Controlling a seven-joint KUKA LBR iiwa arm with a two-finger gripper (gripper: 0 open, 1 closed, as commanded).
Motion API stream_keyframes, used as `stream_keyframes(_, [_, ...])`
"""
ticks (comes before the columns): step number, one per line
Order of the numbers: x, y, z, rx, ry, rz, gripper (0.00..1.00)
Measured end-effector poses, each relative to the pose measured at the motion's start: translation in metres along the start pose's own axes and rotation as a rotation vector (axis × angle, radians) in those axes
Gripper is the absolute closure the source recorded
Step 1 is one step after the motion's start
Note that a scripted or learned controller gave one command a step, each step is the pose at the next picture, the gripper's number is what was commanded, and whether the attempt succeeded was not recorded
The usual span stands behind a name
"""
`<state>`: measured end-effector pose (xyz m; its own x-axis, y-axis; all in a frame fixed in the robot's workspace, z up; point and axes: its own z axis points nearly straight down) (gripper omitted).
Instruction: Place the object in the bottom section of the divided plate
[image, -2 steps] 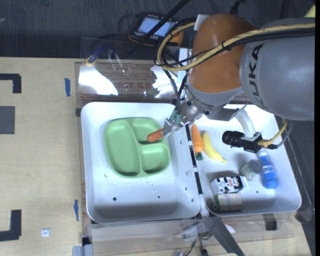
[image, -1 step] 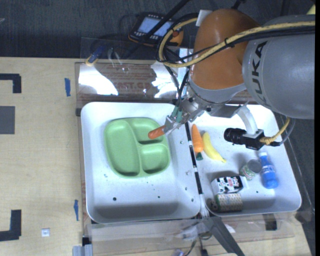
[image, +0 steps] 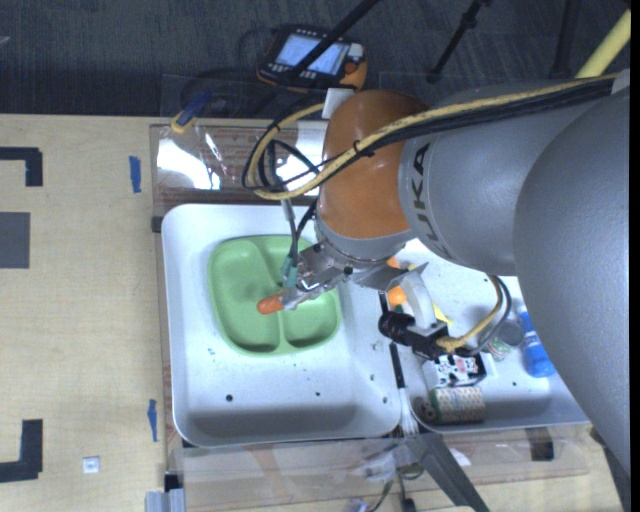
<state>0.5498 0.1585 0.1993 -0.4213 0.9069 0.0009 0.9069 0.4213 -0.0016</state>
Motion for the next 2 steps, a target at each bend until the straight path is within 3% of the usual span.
stream_keyframes(1, [0.0,0.0,0.0,0.0,0.0,0.001,0.0])
stream_keyframes(2, [0.025,-0.061,-0.043,0.003,0.0,0.342,0.0])
